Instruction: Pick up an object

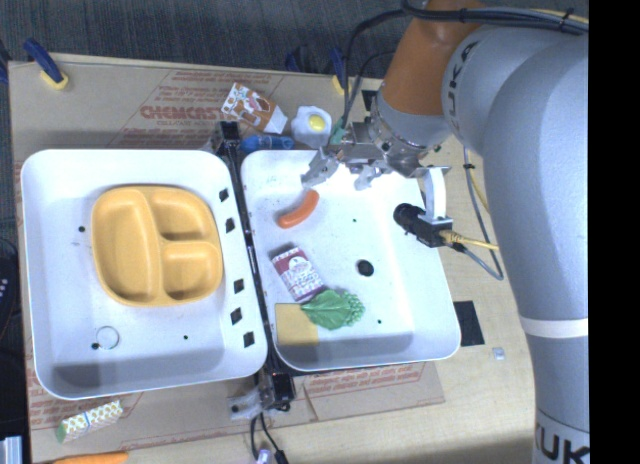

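Note:
In the right bin (430, 292) lie an orange sausage (298, 210), a red packet (297, 272), a green leafy piece (335, 308) and a yellow block (295, 324). My gripper (341, 172) hangs over the back of this bin, just up and right of the sausage. Its fingers (320, 167) stand apart, open, with nothing between them. The sausage lies free on the bin floor, close below the left finger.
The left bin (50, 282) holds a yellow divided tray (155, 244). Behind the bins lie a small carton (245, 104), a fried-egg toy (313, 122) and a blue piece (268, 141). A small black spot (365, 269) marks the right bin's floor. A wrapped item (90, 419) lies at the front left.

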{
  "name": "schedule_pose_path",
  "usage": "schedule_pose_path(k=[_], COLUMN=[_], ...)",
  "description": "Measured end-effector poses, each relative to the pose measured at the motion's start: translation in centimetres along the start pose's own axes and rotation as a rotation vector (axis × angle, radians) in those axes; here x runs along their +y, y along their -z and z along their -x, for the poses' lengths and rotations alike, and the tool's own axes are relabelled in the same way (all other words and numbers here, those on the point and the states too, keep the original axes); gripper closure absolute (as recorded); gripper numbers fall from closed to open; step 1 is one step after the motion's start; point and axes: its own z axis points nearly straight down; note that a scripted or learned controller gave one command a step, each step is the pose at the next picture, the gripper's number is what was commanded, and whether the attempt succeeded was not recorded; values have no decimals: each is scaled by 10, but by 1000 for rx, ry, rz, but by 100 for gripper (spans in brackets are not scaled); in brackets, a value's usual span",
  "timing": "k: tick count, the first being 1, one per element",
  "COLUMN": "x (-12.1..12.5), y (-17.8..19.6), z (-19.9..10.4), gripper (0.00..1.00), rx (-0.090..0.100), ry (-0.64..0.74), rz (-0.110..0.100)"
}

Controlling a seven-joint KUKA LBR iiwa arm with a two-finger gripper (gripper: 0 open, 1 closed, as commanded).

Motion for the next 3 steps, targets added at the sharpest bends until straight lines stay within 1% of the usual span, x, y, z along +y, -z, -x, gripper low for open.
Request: schedule_pose_path(k=[1, 2, 3], x=[23, 24, 8], y=[-112, -100, 73], z=[2, 1, -17], gripper=[0, 100, 100], rx=[0, 0, -1], ry=[5, 9, 95], rz=[-3, -2, 4])
